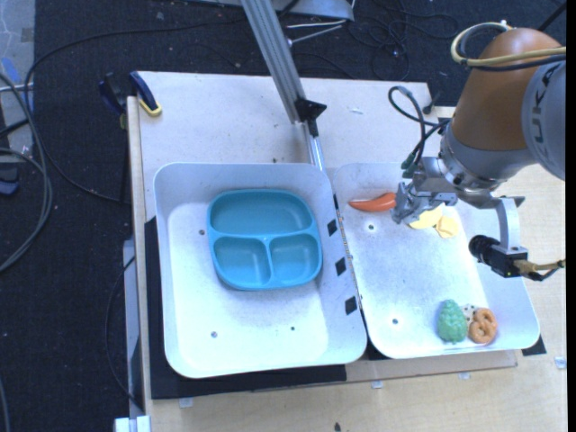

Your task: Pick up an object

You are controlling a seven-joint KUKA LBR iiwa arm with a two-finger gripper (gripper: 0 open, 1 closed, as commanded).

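Looking down into the right bin, I have the gripper low over its upper part, between an orange carrot-shaped toy on one side and a yellow banana-like toy on the other. Both lie just beside the gripper, the yellow one partly tucked under it. How the hand is set I cannot tell from this slant, and nothing I can see proves it has anything.

Of the two, the carrot toy looks the cleaner target. I judge it to be light moulded plastic or rubber: stiff enough not to crush, smooth enough to squirt out of a pinch on its taper. I would close across the thicker middle, at right angles to its length, not near the pointed end. The yellow piece looks thinner and flatter on the floor, so harder to get under.

At the near right corner sit a green broccoli-like toy and a small brown pretzel-shaped piece, touching each other and close to the wall, awkward for a straight descent. The left bin carries a blue divided tray, too wide and shallow to grip.
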